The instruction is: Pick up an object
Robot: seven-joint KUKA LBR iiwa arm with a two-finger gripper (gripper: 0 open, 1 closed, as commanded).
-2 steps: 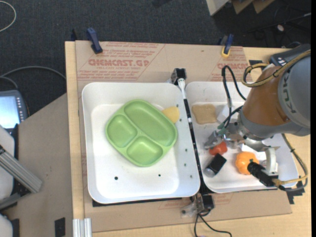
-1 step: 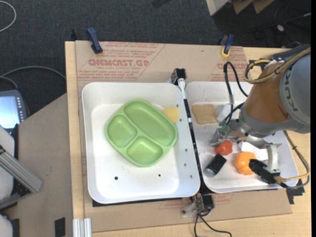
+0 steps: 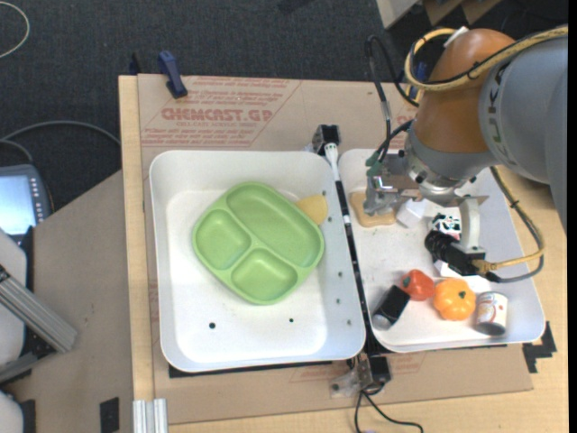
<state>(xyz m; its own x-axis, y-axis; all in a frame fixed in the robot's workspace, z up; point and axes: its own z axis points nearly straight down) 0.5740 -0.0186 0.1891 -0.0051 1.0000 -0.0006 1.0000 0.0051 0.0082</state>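
My gripper (image 3: 383, 190) hangs low over the far left part of the right bin (image 3: 523, 327), under the orange-banded wrist. A tan block (image 3: 372, 211) lies directly beneath it, partly hidden by the gripper. I cannot tell whether the gripper touches the block. Toward the near side of the same bin lie a red object (image 3: 417, 283), an orange pumpkin-shaped object (image 3: 453, 299), a black block (image 3: 391, 306) and a small can (image 3: 491, 311) on its side.
The left bin (image 3: 171, 314) holds a green divided plate (image 3: 257, 242) with a pale yellow piece (image 3: 313, 207) at its right edge. A divider wall (image 3: 345, 242) runs between the bins. The arm's bulk covers the right bin's far side.
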